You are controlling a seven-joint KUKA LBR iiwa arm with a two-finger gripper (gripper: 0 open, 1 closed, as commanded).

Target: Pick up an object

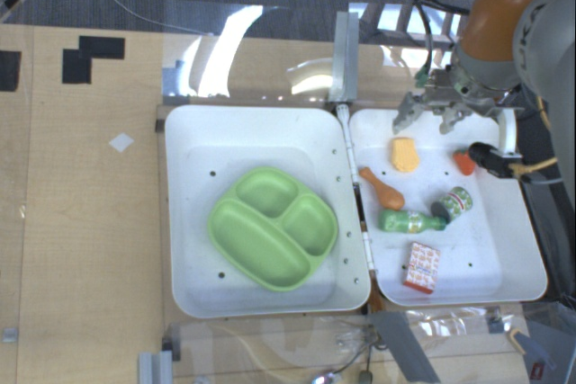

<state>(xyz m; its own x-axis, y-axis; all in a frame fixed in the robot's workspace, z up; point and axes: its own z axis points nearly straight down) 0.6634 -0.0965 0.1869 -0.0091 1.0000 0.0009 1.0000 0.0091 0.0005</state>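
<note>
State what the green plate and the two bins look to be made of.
Plate: likely moulded plastic, smooth satin finish, uniform lime colour, soft rounded dividers. Left bin and right bin: probably thin formed white plastic, slightly glossy with soft highlights and rounded corners; painted metal cannot be ruled out.

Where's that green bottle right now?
The green bottle lies on its side in the right bin, between the orange drumstick and the red-patterned packet.

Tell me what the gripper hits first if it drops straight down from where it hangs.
Probably the yellow block, lying just below the gripper in the right bin. Depth is unclear from this slanted view, so it may land on bare floor beside it.
</note>
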